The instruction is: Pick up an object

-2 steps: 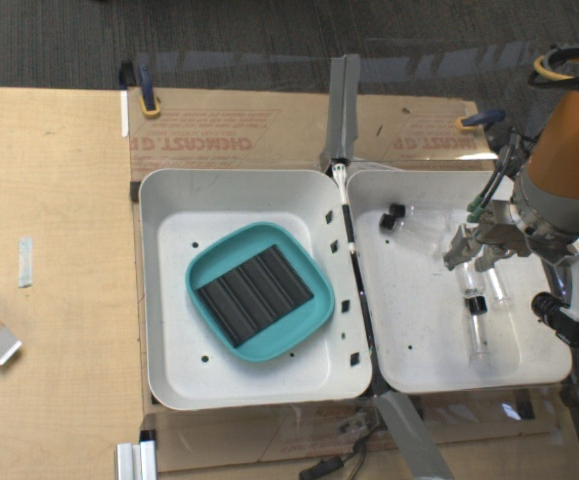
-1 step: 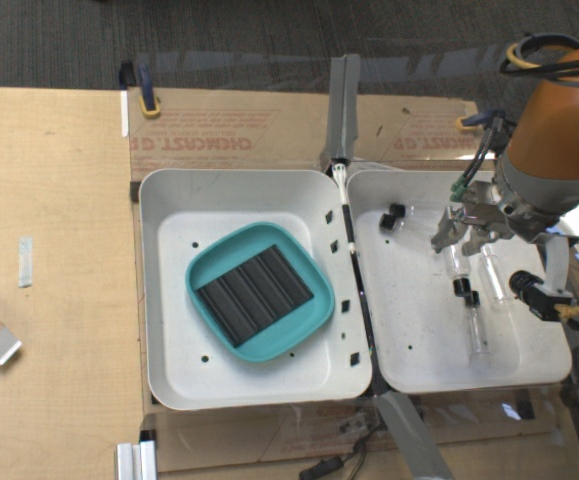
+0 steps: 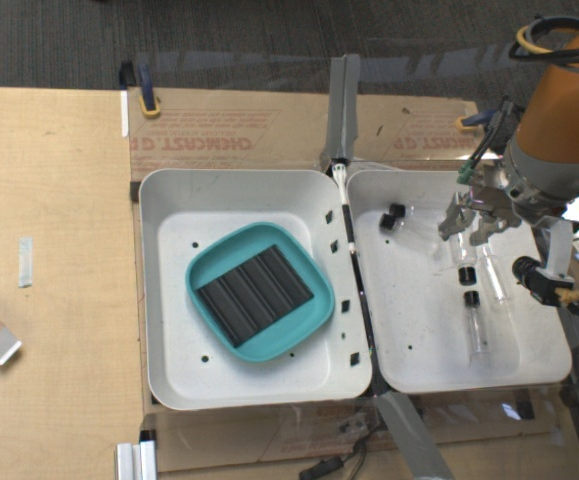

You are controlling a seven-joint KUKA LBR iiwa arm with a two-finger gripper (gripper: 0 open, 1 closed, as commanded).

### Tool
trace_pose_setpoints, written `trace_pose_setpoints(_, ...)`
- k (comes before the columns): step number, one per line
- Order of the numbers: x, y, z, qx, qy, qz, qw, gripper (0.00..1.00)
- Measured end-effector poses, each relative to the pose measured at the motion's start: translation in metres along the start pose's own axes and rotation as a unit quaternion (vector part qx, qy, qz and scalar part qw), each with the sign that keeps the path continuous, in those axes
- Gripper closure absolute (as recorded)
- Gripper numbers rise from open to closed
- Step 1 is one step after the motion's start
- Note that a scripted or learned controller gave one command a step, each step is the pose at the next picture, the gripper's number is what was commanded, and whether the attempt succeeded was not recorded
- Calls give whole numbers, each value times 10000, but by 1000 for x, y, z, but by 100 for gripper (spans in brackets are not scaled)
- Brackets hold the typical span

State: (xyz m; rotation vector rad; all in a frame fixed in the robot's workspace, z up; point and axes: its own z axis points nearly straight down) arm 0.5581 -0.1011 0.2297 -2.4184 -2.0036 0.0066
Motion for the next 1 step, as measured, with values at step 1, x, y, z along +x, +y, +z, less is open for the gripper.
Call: trace_pose_setpoints(1,-1,8,-13,-5,-2,-350,9994,100)
